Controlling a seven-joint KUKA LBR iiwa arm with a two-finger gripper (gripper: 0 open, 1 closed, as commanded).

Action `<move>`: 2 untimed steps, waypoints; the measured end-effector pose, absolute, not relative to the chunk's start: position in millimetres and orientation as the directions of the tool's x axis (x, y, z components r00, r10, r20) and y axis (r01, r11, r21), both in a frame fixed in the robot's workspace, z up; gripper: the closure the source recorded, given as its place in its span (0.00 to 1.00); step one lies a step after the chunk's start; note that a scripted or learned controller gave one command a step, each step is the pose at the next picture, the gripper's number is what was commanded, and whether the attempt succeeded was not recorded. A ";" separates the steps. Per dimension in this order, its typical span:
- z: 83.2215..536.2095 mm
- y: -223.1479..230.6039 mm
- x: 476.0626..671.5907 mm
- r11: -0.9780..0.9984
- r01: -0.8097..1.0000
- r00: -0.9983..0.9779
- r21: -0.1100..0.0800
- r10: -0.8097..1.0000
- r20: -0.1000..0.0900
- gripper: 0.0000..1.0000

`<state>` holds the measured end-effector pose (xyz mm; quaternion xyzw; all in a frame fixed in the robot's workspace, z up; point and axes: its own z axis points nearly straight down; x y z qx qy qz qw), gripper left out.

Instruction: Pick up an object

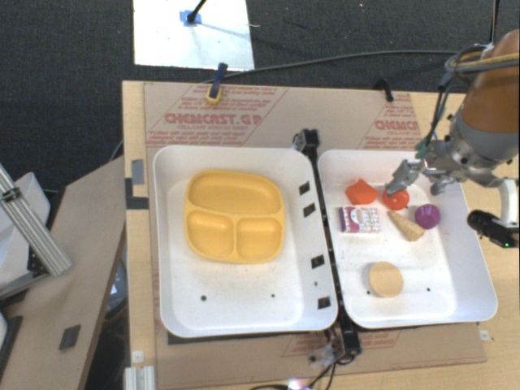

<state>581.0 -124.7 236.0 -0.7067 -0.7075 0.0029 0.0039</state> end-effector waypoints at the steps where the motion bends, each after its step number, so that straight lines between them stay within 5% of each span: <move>1: 242.2 -124.4 583.3 0.003 1.000 -0.003 0.001 1.000 0.000 0.00; 2: 185.6 -127.8 592.1 0.002 1.000 -0.002 -0.001 1.000 0.000 0.00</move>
